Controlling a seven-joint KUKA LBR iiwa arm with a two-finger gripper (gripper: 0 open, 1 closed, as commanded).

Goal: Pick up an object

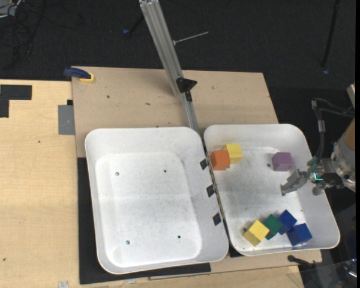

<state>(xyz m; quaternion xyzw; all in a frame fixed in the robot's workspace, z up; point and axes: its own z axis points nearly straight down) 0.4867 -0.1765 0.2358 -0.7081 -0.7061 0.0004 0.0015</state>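
Two shallow white plastic bins side by side on a wooden bench; left bin bare, right bin holding every candidate for picking. Small orange cube touching small yellow cube near the upper left wall; pale purple cube alone toward the upper right; at the lower edge a tight cluster of another yellow cube, a green cube and two blue cubes, pressed together and so probably harder to separate. Grey two-finger gripper reaching in over the right rim, just below the purple cube, nothing gripped; opening width impossible to judge from this angle. Likely aimed at the purple cube, the nearest isolated piece.
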